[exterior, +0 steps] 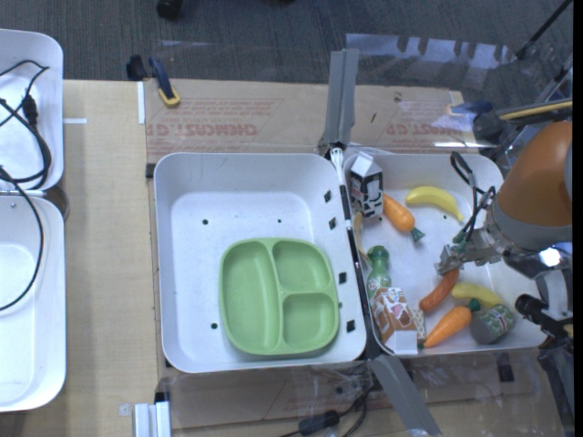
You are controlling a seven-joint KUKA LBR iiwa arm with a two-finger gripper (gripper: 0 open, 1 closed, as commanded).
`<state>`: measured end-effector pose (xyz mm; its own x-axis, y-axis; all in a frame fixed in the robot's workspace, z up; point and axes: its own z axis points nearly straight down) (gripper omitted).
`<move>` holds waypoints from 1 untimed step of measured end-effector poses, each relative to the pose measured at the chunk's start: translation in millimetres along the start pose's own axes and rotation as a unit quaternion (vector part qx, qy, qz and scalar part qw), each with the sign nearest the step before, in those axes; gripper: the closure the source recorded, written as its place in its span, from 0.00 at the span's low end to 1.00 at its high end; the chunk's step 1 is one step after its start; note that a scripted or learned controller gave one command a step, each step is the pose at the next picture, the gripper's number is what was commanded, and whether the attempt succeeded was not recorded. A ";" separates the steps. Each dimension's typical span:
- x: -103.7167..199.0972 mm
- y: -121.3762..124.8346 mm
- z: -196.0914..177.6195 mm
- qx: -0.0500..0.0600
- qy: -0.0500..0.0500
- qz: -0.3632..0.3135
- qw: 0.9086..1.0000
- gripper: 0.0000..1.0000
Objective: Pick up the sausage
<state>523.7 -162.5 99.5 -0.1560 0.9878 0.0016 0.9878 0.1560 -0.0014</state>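
Hand (453, 260) sat low in right bin (428, 157), directly above sausage (438, 291); finger state could not be told.

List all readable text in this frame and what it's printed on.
"CHEMCAL GP...": red print on the cardboard sheet behind the bins, upside down, partly legible, spelling uncertain.
Black-and-white carton: print too small to read.
Snack box: print blurred.
Green bottle: label unreadable.
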 end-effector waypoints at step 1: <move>0.4 65.0 -91.4 -0.001 -0.002 -0.025 1.000 1.00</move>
<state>587.9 -152.1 190.8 -0.2051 0.9787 -0.0014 0.9787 0.2051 0.0001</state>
